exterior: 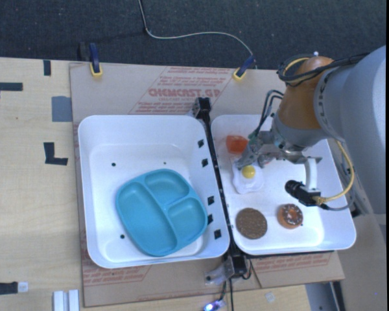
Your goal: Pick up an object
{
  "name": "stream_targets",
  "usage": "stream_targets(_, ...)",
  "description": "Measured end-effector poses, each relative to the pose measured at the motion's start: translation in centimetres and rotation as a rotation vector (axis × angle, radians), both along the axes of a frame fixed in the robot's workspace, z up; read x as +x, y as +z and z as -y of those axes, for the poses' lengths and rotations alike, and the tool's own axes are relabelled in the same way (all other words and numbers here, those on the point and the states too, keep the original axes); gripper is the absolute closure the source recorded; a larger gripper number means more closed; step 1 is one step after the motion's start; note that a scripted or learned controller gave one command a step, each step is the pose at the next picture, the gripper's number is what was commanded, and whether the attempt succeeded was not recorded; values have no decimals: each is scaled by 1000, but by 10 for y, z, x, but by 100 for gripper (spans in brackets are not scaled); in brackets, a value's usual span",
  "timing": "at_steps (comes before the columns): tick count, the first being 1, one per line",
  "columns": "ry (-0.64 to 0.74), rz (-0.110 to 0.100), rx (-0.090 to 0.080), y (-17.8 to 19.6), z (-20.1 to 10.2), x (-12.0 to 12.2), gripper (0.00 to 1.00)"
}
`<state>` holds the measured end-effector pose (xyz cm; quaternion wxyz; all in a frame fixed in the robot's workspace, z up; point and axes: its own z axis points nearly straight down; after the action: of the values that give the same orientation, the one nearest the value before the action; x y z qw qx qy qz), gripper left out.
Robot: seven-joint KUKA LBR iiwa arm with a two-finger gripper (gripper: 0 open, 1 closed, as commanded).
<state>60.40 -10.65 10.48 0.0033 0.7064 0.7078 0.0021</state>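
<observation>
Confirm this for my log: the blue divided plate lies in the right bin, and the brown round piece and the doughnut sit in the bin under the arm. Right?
Not quite. The blue divided plate lies in the left bin, as the camera view shows. The brown round piece and the doughnut do sit in the right bin, under the arm.

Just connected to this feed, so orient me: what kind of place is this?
Probably a robot lab's pick-and-place test bench: two white bins clamped on a board, toy-like items such as a divided blue plate and a donut, cables overhead.
</observation>
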Motion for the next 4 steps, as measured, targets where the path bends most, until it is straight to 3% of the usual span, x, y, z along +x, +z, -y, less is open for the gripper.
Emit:
stream_targets(3,0,-5,1,141,-7,-2,100)
stream_targets(4,5,-9,3,129,-68,4,100)
